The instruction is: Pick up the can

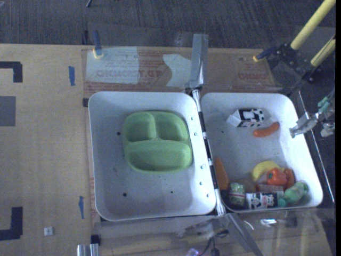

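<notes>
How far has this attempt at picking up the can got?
Nothing looks done yet. The small green-labelled can stands among toy food at the right white bin's near edge. The tool is at that bin's right rim, away from it. Approach, grasp and lift remain.

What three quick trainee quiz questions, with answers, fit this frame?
1. True or false: the green divided plate lies in the left bin.
2. Which sits nearer the right bin's far wall: (a) the cow-print carton or (b) the can?
3. Fill in: the gripper is at the right bin's ___ rim.

Key: 1 true; 2 a; 3 right.
</notes>
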### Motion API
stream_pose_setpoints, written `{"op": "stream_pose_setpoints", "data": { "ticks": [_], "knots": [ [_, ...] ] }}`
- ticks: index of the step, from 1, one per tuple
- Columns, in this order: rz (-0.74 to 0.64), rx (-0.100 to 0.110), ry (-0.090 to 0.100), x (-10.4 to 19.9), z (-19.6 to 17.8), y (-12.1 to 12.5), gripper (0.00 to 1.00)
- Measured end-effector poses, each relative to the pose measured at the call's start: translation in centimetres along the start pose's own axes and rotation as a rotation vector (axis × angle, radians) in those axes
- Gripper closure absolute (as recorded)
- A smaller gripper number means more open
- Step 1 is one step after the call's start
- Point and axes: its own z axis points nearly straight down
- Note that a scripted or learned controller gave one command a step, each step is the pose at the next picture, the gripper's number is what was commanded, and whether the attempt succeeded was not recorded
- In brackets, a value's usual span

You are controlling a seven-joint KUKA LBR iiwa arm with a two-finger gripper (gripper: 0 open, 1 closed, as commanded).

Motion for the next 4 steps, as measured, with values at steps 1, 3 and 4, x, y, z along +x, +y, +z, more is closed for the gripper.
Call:
{"op": "stream_pose_setpoints", "data": {
  "ticks": [1, 3, 4],
  "knots": [
    [0.050, 0.001, 0.001, 3.4, 13.7, -3.6, 0.00],
    [0.030, -0.003, -0.002, 6.0, -5.3, 7.9, 1.00],
    [0.150, -0.003, -0.002, 3.8, -6.3, 9.7, 1.00]
  ]
}}
